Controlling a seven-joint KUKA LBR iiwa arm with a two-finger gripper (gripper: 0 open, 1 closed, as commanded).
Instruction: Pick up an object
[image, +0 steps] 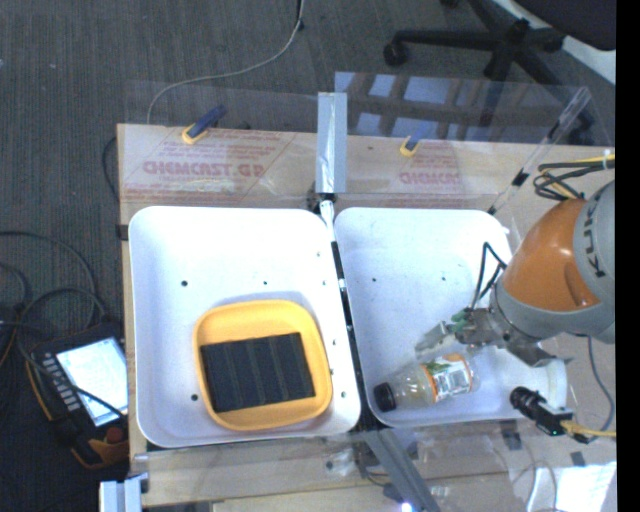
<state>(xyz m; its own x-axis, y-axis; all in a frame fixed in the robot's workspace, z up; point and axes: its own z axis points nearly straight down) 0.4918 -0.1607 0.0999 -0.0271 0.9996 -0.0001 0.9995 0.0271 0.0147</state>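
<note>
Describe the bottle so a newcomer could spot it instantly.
Look in the right bin, along its near edge. The bottle lies on its side there, just below the gripper: clear plastic, dark cap pointing left, orange label around its middle.

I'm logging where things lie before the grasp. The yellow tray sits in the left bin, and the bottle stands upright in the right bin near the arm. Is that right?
Not quite. The camera view shows the bottle lying on its side at the front of the right bin, not upright. The rest holds: the yellow tray sits in the left bin, and the arm is beside the bottle.
</note>
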